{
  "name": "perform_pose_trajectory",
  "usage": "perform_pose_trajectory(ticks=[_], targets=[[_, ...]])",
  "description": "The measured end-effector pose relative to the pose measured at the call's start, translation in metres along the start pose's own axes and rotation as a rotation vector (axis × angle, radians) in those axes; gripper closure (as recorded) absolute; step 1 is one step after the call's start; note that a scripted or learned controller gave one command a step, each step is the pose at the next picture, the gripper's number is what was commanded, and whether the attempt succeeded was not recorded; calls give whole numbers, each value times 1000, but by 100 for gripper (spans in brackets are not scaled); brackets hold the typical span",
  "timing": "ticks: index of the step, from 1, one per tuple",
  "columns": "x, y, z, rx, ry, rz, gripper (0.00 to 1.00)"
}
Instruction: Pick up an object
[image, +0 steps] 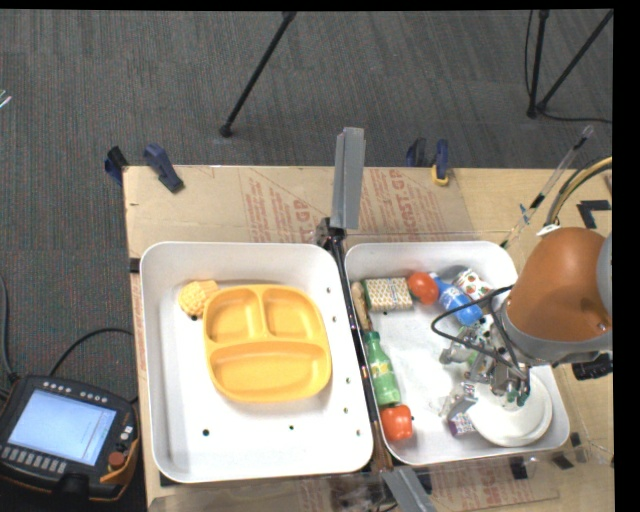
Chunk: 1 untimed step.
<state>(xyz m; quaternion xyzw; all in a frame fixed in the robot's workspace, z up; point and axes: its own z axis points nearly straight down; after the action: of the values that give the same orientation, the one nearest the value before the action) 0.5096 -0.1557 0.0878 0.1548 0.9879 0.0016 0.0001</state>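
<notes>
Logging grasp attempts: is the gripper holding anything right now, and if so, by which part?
It cannot be told. The gripper is low in the right bin, above the white plate, with wiring hiding its tips.

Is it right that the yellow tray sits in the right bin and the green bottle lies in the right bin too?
Not quite. The camera view shows the yellow tray in the left bin, not the right one. The green bottle does lie in the right bin, along its left wall.
</notes>
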Motion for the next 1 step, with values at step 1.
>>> perform_pose_trajectory(ticks=[1], targets=[[-66, 13, 0, 1, -2, 15, 0]])
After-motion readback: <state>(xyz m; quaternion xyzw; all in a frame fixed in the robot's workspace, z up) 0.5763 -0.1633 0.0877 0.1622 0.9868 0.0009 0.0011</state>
